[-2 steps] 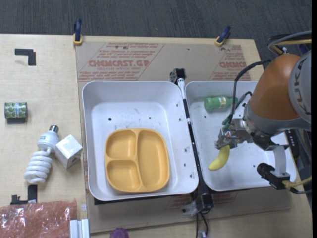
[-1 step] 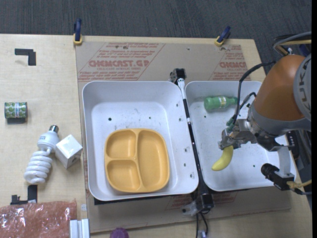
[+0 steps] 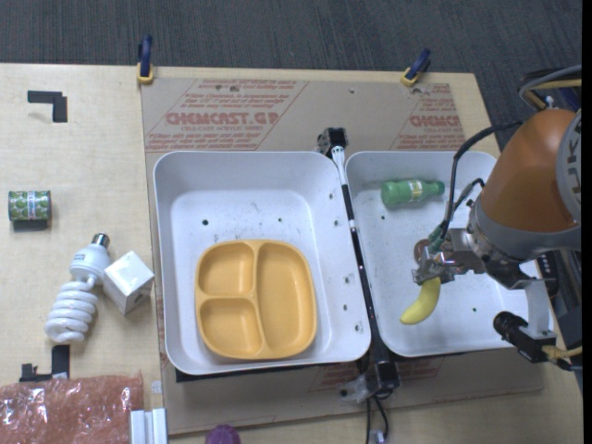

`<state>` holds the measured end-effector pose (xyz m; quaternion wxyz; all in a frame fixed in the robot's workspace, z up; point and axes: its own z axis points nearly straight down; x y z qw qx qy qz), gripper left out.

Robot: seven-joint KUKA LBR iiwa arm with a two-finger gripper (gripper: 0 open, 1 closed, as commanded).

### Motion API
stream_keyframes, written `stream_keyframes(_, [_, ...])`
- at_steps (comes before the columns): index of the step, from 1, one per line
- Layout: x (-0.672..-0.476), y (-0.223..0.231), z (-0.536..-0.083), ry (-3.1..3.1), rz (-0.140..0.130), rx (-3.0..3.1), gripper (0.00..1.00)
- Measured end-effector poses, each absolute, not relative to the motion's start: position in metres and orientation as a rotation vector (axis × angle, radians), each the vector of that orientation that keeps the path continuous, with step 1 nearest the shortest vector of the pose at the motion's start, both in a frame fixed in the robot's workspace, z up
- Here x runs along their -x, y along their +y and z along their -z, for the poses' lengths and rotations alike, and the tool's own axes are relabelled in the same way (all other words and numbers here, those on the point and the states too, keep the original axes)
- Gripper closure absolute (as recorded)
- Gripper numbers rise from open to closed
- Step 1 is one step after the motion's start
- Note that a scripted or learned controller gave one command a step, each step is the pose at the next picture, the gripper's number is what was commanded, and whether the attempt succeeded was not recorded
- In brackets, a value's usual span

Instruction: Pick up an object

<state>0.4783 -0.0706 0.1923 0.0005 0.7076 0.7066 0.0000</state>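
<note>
A yellow banana (image 3: 421,305) lies in the right bin (image 3: 481,336), near its front. My gripper (image 3: 432,265) is in that bin directly over the banana's upper end, which reaches up to the gripper's tip. A green bottle (image 3: 413,191) lies on its side at the back of the same bin, apart from the gripper. The grey arm with its orange band (image 3: 532,178) comes in from the right and hides the bin's right part.
A yellow divided plate (image 3: 256,297) sits in the left bin (image 3: 176,248). On the bench left of the bins are a white spiral bulb (image 3: 76,296), a small white box (image 3: 129,281), a green can (image 3: 30,206) and a pink bag (image 3: 65,413).
</note>
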Motion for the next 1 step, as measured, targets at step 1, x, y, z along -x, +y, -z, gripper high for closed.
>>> stream_keyframes(1, [-0.5112,-0.0545,-0.192,2.223,0.001,-2.219,1.0])
